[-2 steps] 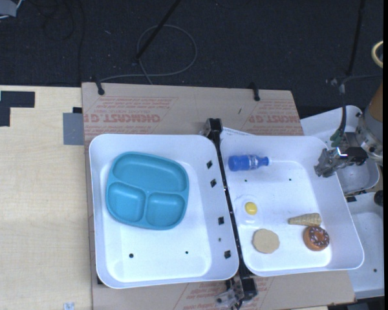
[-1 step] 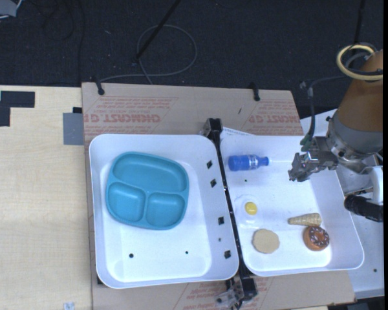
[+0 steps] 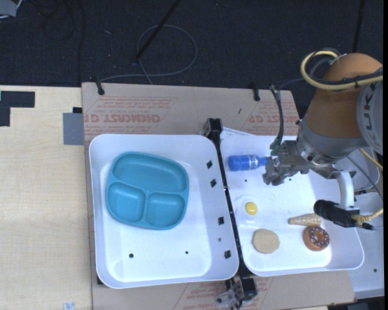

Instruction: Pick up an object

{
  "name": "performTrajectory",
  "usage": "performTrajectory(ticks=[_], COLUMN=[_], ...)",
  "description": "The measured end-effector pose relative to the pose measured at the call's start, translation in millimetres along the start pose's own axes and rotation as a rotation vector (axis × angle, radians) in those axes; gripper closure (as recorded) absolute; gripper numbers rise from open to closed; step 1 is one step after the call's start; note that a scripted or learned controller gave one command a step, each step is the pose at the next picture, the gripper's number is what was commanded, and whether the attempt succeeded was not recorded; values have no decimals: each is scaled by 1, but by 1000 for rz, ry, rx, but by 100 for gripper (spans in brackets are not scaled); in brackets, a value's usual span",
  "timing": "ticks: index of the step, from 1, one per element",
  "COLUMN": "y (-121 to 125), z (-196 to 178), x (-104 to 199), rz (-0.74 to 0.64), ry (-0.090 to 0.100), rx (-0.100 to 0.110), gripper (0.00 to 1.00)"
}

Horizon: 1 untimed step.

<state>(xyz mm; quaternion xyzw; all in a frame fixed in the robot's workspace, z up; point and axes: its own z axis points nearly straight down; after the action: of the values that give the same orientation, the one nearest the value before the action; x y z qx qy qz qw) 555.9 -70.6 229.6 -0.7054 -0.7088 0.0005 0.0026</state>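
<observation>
The two-finger gripper (image 3: 276, 171) of a grey KUKA arm with an orange band (image 3: 339, 118) hangs low over the far part of the right-hand shallow white bin (image 3: 291, 196), right at the end of a small blue plastic bottle (image 3: 246, 163) lying on its side near the divider between the bins. The step in hand looks like the approach to a grasp. The bottle is the nearest candidate, and nothing shows it lifted clear of the bin floor. Whether the gripper is spread or closed on anything cannot be told from this slanted overhead view, as the wrist hides its tips.

The next move probably calls for the gripper to centre on the bottle's round body, which may roll, and close across it before rising.

The arm reaches in from the right, its bulky orange-banded body over the bin's far right corner and its wrist angled down and toward the divider.

Nearer the camera in the same bin lie a toy fried egg with a yellow yolk (image 3: 250, 208), a round tan biscuit (image 3: 266, 241), a pale cone-shaped piece (image 3: 304, 221) and a brown-iced doughnut (image 3: 316, 238), all well apart from the gripper. The left-hand white bin (image 3: 155, 257) holds a blue three-compartment plate (image 3: 147, 190). Both bins stand on a pale wooden table (image 3: 32, 205).
</observation>
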Motion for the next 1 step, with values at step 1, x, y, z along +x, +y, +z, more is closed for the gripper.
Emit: performTrajectory(ticks=[1], y=[1], z=[11], x=[49], rz=[2], ry=[-1], rx=[0], gripper=[100])
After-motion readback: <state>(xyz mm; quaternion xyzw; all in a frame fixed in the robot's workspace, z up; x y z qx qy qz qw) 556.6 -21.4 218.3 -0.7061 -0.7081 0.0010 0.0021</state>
